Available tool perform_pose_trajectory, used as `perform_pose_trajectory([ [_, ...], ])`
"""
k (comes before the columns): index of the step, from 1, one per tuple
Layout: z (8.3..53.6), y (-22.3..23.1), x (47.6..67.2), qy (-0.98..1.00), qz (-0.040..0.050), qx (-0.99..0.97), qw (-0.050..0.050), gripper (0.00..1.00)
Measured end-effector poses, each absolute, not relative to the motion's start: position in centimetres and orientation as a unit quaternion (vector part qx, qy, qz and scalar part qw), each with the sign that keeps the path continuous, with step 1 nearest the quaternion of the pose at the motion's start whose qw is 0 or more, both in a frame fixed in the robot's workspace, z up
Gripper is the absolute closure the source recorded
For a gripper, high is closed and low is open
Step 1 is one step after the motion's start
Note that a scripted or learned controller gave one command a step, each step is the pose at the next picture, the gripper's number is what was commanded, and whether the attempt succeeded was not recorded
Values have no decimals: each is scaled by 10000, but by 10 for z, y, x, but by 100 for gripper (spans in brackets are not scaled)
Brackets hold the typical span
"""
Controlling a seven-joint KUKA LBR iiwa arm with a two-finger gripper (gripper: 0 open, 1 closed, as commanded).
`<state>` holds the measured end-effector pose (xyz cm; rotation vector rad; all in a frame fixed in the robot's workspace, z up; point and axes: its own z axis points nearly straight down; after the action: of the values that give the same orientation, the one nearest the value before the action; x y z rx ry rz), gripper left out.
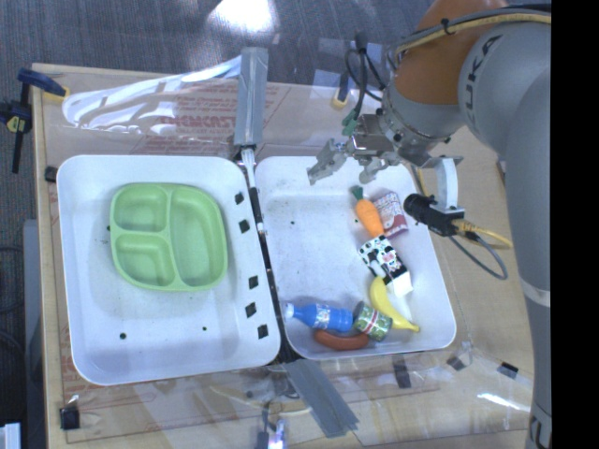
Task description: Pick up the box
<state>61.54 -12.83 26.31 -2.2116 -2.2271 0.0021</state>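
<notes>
The box (384, 258), patterned black and white with a white end, lies in the right bin (309, 251) near its right wall, between a carrot and a banana. My gripper (348, 166) hangs over the bin's far edge, above and to the left of the box and apart from it. Its fingers (325, 165) are spread open with nothing between them. The grey arm with its orange band (449, 50) comes in from the upper right.
An orange carrot (369, 216) and a red-and-white packet (389, 210) lie just beyond the box. A banana (388, 307), a can (372, 323), a blue bottle (321, 316) and a sausage (341, 340) crowd the near edge. The left bin (84, 325) holds a green divided plate (168, 236).
</notes>
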Motion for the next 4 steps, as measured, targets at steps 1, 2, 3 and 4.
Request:
perform_pose_trajectory([
  [1,187,-205,625,-6889,7,-7249,13,0],
  [2,91,-171,633,-6895,1,-7243,16,0],
  [3,91,-197,584,-6774,-3,-7356,14,0],
  [4,92,-199,657,-5933,-10,-8050,12,0],
])
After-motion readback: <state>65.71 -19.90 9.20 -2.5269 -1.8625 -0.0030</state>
